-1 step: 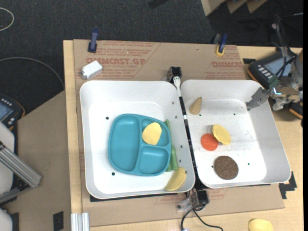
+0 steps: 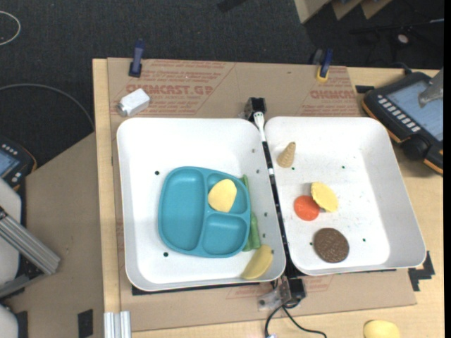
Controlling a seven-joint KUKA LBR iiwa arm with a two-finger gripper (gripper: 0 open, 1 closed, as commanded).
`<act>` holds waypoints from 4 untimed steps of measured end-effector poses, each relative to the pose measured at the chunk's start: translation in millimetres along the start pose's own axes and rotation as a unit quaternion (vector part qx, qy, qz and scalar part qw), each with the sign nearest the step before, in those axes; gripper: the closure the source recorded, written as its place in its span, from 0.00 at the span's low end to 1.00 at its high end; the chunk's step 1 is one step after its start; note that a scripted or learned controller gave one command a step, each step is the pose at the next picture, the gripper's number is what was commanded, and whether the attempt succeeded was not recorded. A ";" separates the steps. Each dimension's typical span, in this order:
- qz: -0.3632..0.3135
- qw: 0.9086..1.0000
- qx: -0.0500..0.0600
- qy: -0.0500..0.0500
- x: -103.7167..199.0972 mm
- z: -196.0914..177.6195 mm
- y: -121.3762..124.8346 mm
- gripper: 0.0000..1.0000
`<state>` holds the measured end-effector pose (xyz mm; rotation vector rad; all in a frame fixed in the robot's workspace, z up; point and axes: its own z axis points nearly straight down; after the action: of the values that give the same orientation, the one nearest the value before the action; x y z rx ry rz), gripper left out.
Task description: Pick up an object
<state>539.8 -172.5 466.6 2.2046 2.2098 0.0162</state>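
Note:
The left bin (image 2: 141, 160) holds a blue divided plate (image 2: 187, 213) with a yellow lemon-like piece (image 2: 223, 196) in its upper right compartment. A green strip (image 2: 249, 224) lies along the plate's right side, and a yellow banana (image 2: 258, 263) rests at the bin's front right corner. In the right bin (image 2: 373, 160) lie a tan cone (image 2: 286, 155), a red tomato (image 2: 306, 208), a yellow chip-like piece (image 2: 325, 197) touching it, and a brown round cookie (image 2: 330, 246).
Both bins sit on a cardboard sheet (image 2: 211, 83) held by two blue clamps (image 2: 137, 58). A small white block (image 2: 134, 102) lies at the back left. A black tablet (image 2: 409, 111) is at the right, and a yellow object (image 2: 380, 329) sits off the bench front.

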 end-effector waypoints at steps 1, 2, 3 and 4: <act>0.000 1.000 0.007 0.001 0.4 -0.9 0.4 1.00; -0.003 1.000 0.005 0.003 63.1 -74.0 10.0 1.00; 0.002 1.000 0.016 0.004 64.1 30.7 -0.5 1.00; -0.002 1.000 0.003 0.003 108.0 -73.8 58.8 1.00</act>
<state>596.7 -63.9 540.9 2.2061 2.2201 0.0150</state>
